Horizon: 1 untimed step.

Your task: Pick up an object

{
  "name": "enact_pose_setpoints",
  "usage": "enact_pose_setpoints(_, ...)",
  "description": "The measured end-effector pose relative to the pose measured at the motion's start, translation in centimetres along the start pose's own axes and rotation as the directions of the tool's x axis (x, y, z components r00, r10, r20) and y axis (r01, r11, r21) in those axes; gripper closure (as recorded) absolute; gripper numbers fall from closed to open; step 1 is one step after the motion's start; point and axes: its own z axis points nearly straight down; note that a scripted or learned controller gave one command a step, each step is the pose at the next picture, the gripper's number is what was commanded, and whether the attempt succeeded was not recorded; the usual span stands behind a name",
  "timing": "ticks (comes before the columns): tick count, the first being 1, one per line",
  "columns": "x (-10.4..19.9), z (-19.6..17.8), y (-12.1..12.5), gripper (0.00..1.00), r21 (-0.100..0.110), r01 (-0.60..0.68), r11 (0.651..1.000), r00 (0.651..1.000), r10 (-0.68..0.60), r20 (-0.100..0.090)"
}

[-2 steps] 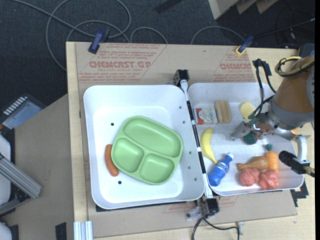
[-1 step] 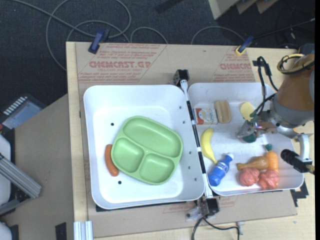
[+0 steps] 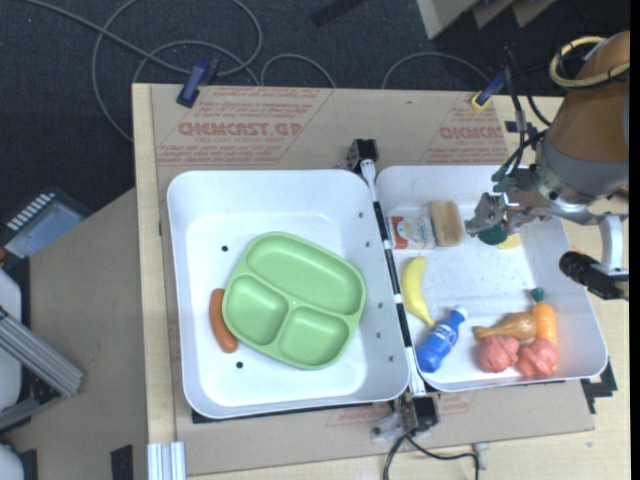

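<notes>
While the jaws' state stays unreadable, the grey gripper (image 3: pixel 497 218) hovers over the right white bin's (image 3: pixel 580 298) far side, needing descent onto a small teal-yellow object (image 3: pixel 500 236)

Robotics lab, test bench.
Board-topped bench (image 3: pixel 300 118) held by clamps (image 3: pixel 195 80); two white bins (image 3: pixel 190 208) of toy food; loose cables (image 3: pixel 180 28) on dark carpet (image 3: pixel 60 118); KUKA arm (image 3: pixel 590 128); aluminium framing (image 3: pixel 35 353).

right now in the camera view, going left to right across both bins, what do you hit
orange sausage → green divided plate → banana → blue bottle → pink toys, with the gripper above them near the right bin's far side
</notes>
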Motion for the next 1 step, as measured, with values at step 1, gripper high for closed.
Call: enact_pose_setpoints(1, 7.58, -3.85, -5.17, 1.0, 0.007, -0.001, 1.0, 1.0, 0.001, -0.002)
